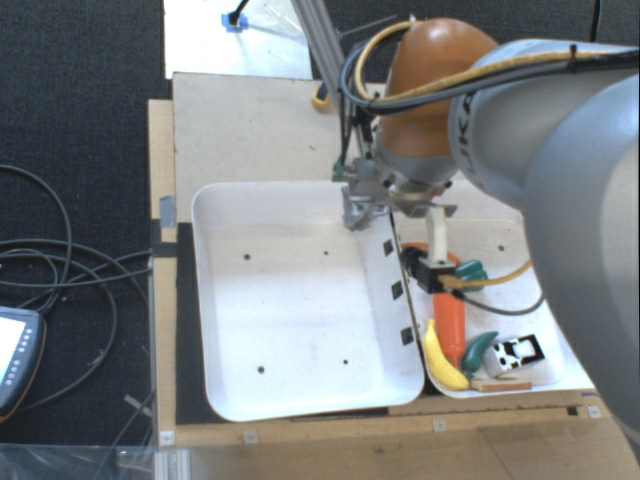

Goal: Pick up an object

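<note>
My gripper [358, 212] hangs at the far end of the divider between the two bins, under the orange wrist band. In the right bin [500, 236], near its front, lie a yellow banana [441, 359], an orange cylinder [450, 324], a green piece [480, 348] and a white-and-black item [518, 352]. Another green piece [470, 269] lies farther back, just right of the gripper. The arm hides much of the right bin. Nothing shows between the gripper and any object.
The left bin [215, 268] sits beside the right one with its raised wall directly below the gripper. A thin brown stick [500, 386] lies at the right bin's front rim. Cables and a pendant lie off the bench at left.
</note>
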Motion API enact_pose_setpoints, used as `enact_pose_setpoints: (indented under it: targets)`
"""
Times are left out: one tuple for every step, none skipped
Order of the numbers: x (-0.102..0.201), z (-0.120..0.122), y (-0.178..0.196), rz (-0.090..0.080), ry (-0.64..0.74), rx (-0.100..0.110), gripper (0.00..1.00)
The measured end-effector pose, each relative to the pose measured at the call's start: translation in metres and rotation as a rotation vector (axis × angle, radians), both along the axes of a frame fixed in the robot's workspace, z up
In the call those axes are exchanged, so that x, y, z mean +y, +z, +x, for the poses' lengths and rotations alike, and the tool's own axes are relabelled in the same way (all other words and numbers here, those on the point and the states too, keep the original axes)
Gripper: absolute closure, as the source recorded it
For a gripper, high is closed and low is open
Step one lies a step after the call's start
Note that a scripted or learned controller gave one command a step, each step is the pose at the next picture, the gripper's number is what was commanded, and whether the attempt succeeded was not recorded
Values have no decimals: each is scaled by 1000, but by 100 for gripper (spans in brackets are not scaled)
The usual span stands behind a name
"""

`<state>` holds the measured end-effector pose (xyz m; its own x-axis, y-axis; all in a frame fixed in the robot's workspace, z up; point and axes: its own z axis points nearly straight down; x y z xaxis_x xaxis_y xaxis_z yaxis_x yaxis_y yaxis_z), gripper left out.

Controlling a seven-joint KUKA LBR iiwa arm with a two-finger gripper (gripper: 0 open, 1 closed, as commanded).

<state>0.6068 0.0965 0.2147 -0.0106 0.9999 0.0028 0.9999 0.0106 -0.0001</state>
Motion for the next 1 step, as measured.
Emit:
enact_pose_setpoints:
  targets:
    - [-4,1,0,-2,-7,-1,0]
